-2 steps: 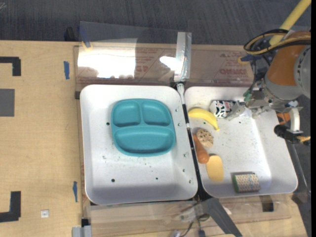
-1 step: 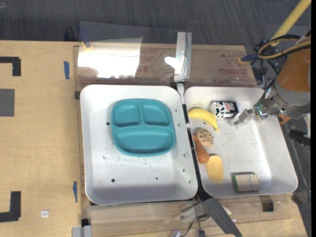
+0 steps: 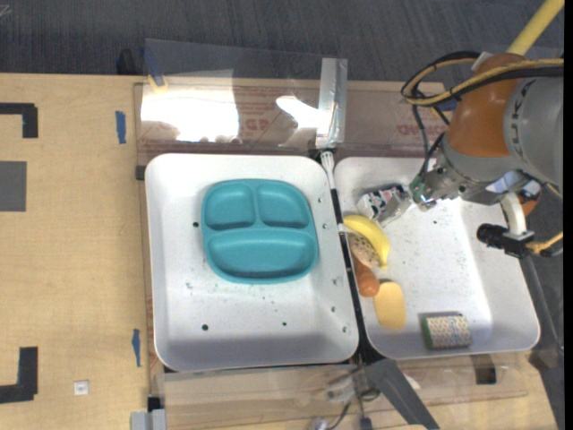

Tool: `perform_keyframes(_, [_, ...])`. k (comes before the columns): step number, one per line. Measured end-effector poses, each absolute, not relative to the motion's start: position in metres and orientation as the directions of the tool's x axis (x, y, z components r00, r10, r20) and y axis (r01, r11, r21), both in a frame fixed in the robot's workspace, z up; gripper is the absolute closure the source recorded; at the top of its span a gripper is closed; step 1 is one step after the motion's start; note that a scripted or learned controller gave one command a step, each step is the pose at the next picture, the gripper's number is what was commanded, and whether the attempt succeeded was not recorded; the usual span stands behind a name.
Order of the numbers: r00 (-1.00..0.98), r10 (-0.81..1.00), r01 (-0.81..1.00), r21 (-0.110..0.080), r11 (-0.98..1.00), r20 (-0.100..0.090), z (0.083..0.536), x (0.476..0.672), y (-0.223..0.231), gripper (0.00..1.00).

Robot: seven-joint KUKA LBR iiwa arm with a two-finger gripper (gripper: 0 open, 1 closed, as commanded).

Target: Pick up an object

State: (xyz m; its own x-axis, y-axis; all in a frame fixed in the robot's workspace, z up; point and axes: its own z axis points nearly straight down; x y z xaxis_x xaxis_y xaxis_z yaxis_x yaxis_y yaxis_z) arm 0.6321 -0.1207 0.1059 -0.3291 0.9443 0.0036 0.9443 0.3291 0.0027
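Right now my pincer (image 3: pixel 394 201) hangs low over the far left part of the right shallow white plastic bin (image 3: pixel 466 267), reached in from the right on my grey arm with its orange band (image 3: pixel 479 119). How wide it stands, and whether it grips anything, I cannot tell; the tip is a blur of black and white against the bin floor.

Just beside that tip, toward the near side, a curved yellow banana (image 3: pixel 369 237) lies against the bin's left wall. Touching it below is a brownish-orange elongated piece (image 3: pixel 365 267), and next to that a pale yellow rounded block (image 3: pixel 389 305). A small rectangular sponge-like block with a green edge and speckled top (image 3: pixel 445 329) sits apart from them, near the bin's near rim.

The left shallow white plastic bin (image 3: pixel 170 285) carries a teal plastic divided plate with three compartments (image 3: pixel 260 229), lying flat near its middle. Both bins rest side by side on the light wooden table (image 3: pixel 63 267).
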Motion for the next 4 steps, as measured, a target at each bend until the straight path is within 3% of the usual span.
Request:
perform_keyframes(1, [-0.512,0.859,0.859,0.009,0.512,-0.005,0.189,0.615,-0.048,0.00])
perform_keyframes(2, [-0.439,0.899,0.899,0.004,0.439,0.000,0.185,0.667,0.000,0.00])
perform_keyframes(3, [-0.323,0.946,0.946,0.000,0.323,-0.002,0.186,0.616,-0.068,0.00])
perform_keyframes(4, [-0.425,0.905,0.905,0.000,0.425,0.001,0.185,0.582,-0.055,0.00])
